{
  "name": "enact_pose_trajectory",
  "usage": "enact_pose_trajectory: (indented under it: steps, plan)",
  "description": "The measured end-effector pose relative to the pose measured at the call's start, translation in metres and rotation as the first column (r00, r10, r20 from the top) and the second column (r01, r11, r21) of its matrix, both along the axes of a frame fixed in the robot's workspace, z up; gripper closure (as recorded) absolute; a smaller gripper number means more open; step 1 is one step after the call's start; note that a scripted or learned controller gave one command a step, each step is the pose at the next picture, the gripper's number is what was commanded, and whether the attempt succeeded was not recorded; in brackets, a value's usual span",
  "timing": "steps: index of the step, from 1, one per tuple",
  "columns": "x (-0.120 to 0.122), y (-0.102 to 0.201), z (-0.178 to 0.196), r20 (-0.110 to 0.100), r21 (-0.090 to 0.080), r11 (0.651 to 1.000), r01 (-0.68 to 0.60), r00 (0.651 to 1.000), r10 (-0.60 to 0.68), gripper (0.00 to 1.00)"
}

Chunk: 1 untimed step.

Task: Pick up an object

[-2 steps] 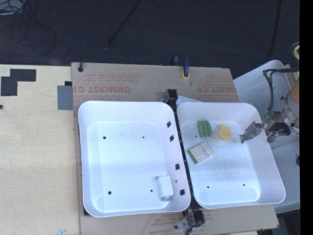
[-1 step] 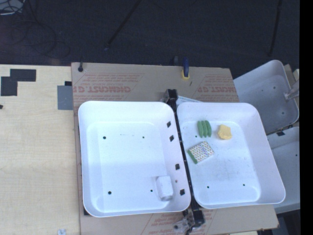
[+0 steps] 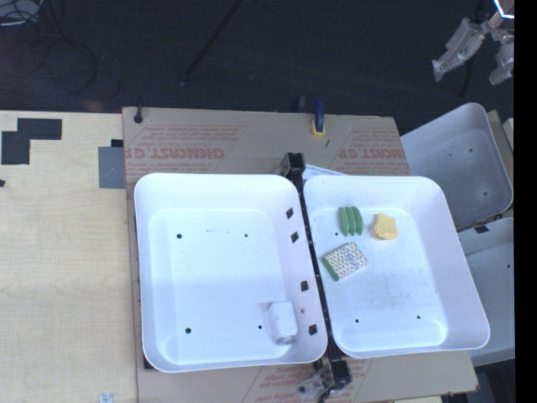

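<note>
While the gripper (image 3: 470, 44) sits up at top right, finger state unclear, targets lie down-left in the right bin (image 3: 457, 250). Green object (image 3: 351, 220), yellow piece (image 3: 385, 226), patterned block (image 3: 345, 261) nearest; white object (image 3: 282, 321) farther left.

Green pod (image 3: 351, 220) (yellow lump (image 3: 385, 227) beside)

Bins (image 3: 218, 193) smooth white plastic; bench (image 3: 59, 250) pale matt wood.

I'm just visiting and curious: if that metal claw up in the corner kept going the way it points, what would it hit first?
Hard to judge depth, but the gripper points down-left, with dark floor beneath; its path looks free.
</note>
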<state>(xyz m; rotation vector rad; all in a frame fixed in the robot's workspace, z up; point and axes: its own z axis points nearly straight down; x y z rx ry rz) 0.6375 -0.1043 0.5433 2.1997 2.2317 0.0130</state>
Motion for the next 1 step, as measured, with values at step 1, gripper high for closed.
enact_pose_trajectory:
  steps: [1]
  plan:
    - [-0.0035, -0.0063, 0.0036, -0.017, -0.001, 1.000, 0.009, 1.000, -0.009, 1.00]
